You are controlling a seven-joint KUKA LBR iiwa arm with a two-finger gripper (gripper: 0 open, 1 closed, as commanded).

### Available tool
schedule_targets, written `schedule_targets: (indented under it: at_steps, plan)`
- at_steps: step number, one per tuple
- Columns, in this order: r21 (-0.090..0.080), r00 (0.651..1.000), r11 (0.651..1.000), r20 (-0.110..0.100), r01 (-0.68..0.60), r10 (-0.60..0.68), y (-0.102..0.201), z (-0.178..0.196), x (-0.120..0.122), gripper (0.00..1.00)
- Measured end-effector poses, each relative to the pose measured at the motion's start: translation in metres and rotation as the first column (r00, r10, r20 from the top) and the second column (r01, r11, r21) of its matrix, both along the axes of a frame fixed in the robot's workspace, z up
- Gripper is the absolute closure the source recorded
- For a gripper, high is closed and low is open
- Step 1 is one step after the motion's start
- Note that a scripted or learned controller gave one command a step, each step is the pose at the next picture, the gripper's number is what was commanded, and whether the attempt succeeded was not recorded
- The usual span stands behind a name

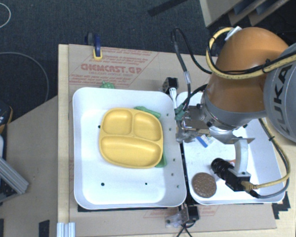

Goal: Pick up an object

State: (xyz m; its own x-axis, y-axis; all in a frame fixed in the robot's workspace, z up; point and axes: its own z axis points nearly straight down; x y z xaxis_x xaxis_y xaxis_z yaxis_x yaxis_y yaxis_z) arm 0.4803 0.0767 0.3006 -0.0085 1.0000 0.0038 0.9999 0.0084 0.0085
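A yellow divided plate [131,138] lies in the left white bin [85,181], with a green thing [147,111] peeking out from under its far and right edges. A brown round disc [204,185] rests at the near left of the right bin [262,196]. A small blue-and-white object [203,141] shows just under the wrist. My arm's orange band and grey wrist [228,95] hang over the far left of the right bin and cover the gripper, which sits above the divider between the bins.
A black camera-like module with a yellow cable [231,176] hangs from the wrist over the right bin. Cables [183,63] run along the far side. The bins rest on a cardboard sheet [116,64] with a blue clamp [97,42] at its far edge.
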Motion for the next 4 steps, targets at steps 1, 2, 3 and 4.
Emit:
schedule_targets:
  at_steps: [1, 2, 3, 4]
  plan:
    - [-0.002, 1.0, 1.0, -0.009, 0.001, -0.001, 0.069, -0.015, -0.002, 1.0]
    - [-0.005, 1.0, 1.0, -0.018, 0.003, -0.003, 0.128, -0.1, 0.022, 1.0]
    - [-0.006, 1.0, 1.0, -0.008, 0.011, -0.011, 0.119, -0.146, 0.081, 1.0]
    - [0.002, 1.0, 1.0, 0.0, 0.002, -0.002, 0.151, -0.041, 0.048, 1.0]
